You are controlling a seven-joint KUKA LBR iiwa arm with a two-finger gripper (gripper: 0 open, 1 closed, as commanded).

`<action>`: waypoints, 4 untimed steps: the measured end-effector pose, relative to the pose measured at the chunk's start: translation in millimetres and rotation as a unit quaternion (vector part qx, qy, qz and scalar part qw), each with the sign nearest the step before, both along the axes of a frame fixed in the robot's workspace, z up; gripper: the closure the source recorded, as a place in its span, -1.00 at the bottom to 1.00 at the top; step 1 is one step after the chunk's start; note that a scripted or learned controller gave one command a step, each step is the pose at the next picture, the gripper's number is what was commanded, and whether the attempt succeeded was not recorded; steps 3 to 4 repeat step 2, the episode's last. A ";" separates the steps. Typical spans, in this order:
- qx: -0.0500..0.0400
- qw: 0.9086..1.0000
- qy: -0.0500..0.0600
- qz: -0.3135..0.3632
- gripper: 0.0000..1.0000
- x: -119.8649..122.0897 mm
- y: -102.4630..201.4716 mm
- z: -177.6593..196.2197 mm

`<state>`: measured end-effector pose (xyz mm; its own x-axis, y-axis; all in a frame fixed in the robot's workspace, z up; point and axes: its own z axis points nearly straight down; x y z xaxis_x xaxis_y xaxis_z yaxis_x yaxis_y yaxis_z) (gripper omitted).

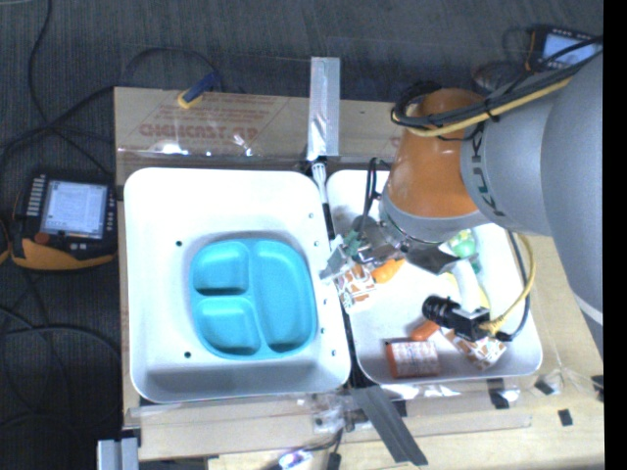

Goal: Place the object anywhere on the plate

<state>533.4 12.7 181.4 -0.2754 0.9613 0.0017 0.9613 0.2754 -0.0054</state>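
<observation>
Here the claw (355, 255) hangs low over the left edge of the right bin (524, 365), close to the wall that parts it from the left bin (157, 213). The wrist above hides too much of it, so I cannot tell whether it is spread or pressed together, nor whether it pinches anything. Just beneath it, touching or nearly so, lies a small white-and-orange packet (361, 282), with an orange piece (389, 270) just beside that. Going by how near the claw is, the packet looks to be the thing meant for the task. It seems light and thin-walled, likely to crumple or slide if squeezed at a corner, so a hold across its narrow middle, on the flat faces, seems safest; a glossy wrapper could slip. Further out in the same bin sit a white tube (468, 284) and a brown box (411, 358) near the front wall. The blue plate (250, 297), with three compartments, lies in the middle of the left bin, well apart from the packet and beyond the dividing walls, with nothing on it; the placing is not yet done
</observation>
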 end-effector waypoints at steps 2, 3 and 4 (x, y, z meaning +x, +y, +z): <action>0.000 1.000 0.000 0.006 -1.00 -7.1 83.3 0.1; 0.000 1.000 0.000 0.006 -1.00 -7.1 83.3 0.1; 0.000 1.000 0.000 0.006 -1.00 -7.1 83.3 0.1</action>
